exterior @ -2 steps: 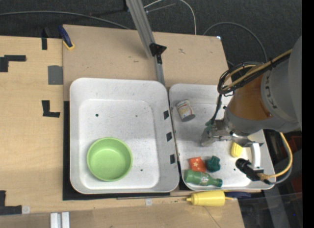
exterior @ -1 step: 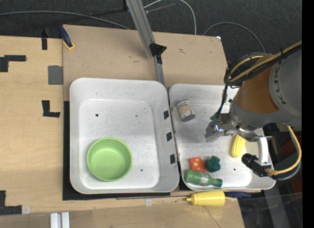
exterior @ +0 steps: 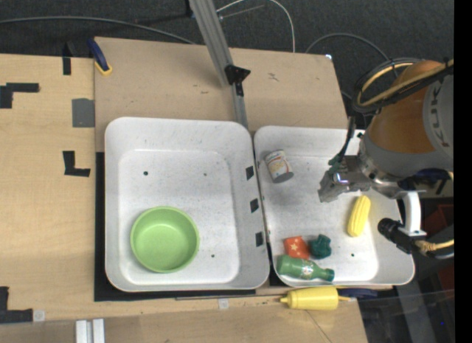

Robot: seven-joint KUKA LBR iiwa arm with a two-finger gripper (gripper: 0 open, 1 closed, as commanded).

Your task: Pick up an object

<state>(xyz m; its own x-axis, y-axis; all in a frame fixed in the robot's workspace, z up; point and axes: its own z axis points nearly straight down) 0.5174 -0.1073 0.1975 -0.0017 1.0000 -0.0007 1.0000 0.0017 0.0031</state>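
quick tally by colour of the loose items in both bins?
Green: 3, the bowl in the left bin, the bottle and a small dark green piece in the right bin
Yellow: 1, the banana
Red-orange: 1, a small block
Grey: 1, the can
Total: 6

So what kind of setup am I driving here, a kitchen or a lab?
Most likely a lab bench for pick-up trials, not a kitchen: two shallow white bins sit side by side on a taped board, toy items like a yellow banana and green bowl lie inside, and loose cables trail behind.
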